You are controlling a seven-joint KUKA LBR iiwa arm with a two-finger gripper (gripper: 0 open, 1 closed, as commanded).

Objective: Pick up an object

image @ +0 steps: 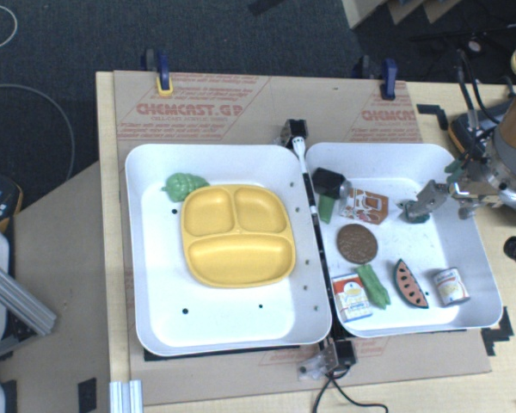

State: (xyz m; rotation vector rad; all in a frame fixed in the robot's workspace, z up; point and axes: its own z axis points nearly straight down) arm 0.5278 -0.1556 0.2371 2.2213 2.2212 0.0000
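Observation:
My gripper [426,203] reaches in from the right and hangs over the upper right part of the right bin [464,166], above bare white floor. Nothing shows in its grasp. To its left lies a snack packet [364,206], and a black and green object [327,192] sits beside the bin's left wall. A round brown cookie [358,243] lies below the packet. Along the front of the bin are a red and white box [352,298], a green pickle [374,284], a watermelon slice [409,283] and a small can [451,286].
The left bin [155,231] holds a yellow divided plate [237,234] with a green leafy toy [185,185] at its upper left corner. Blue clamps [162,70] [388,77] grip the board's far edge. Cables run at the right.

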